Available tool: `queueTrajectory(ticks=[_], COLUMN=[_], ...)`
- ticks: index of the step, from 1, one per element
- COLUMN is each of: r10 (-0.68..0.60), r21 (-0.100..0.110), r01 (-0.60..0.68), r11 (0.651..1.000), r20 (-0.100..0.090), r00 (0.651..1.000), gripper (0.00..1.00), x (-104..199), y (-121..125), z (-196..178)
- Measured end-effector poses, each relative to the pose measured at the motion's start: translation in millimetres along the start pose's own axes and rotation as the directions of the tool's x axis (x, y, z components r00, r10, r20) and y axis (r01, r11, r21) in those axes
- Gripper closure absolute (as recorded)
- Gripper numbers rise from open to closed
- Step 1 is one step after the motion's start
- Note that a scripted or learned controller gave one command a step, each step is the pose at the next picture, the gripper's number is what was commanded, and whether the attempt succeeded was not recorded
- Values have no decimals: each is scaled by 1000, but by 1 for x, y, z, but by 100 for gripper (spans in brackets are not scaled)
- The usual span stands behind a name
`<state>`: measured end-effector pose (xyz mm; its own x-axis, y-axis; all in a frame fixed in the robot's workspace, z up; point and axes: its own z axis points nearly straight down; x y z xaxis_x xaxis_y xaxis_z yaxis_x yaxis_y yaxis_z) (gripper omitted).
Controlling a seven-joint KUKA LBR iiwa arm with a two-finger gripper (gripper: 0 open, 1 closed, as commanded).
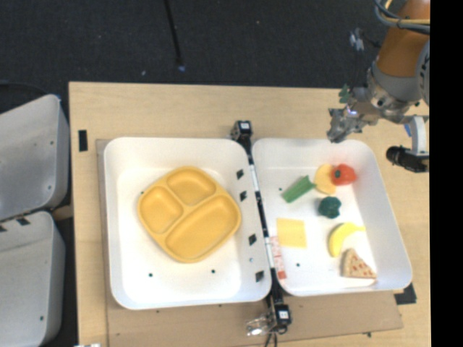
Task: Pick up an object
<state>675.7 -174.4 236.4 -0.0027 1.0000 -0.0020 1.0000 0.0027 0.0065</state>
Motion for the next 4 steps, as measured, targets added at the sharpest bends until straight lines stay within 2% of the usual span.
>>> queueTrajectory(ticks=[1,2,4], r10=[-3,-2,-4], r21=[4,7,8], r01=[3,2,4], r11=[1000,1000,1000], r20=[-1,-1,-3], r00=[1000,1000,1000], gripper=[100,100,100], x=[-1,43,149], y=[1,-5,-11], z=[-11,-2,-14])
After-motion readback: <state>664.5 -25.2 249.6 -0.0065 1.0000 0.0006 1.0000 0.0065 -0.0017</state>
